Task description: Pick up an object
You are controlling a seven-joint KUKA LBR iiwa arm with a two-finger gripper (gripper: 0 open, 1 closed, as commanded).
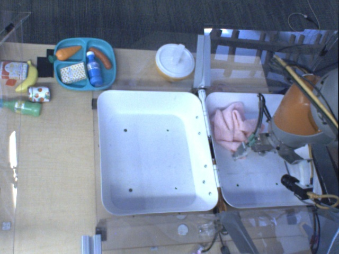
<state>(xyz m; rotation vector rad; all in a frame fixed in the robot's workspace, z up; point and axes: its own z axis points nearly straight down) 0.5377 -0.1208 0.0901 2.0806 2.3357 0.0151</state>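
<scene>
The pink cloth (232,126) lies in the right bin (265,194), near its left edge. The fingers (244,148) touch its lower right edge; their opening I cannot tell.

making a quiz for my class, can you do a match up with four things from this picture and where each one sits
Things:
1. pink cloth
2. blue bottle
3. banana
4. gripper

Places:
A. far left of the bench, beside a small printed can
B. in the blue divided tray
C. in the right bin, far left part
D. low in the right bin, at the cloth's near edge

Pairs: 1-C, 2-B, 3-A, 4-D
</scene>
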